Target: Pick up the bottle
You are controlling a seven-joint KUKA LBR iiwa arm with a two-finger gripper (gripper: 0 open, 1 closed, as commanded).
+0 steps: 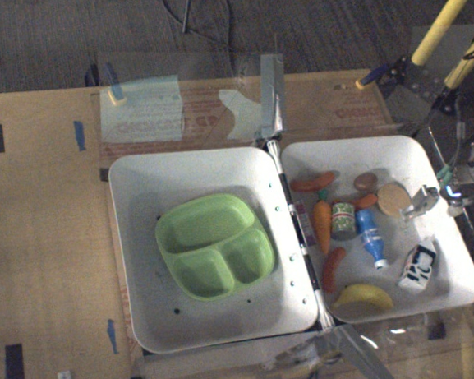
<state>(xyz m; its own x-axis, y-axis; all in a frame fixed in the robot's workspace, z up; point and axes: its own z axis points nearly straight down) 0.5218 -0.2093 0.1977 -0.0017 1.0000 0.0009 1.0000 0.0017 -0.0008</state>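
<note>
Lying in right bin (458,285): bottle (371,247), flanked by can (343,219), carrot (323,225), banana (363,298), carton (417,265). Sitting in left bin (136,259): green tray (215,245). Hovering at bin's right edge: gripper (429,201), grip state unclear.

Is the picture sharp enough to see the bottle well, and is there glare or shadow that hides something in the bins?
Camera view: soft overall, so the label on the blue bottle is unreadable; the gripper is blurred too. The green tray casts a faint shadow on the left bin. Clear plastic sheets above and below the bins show pale glare, but it hides nothing inside them.
</note>
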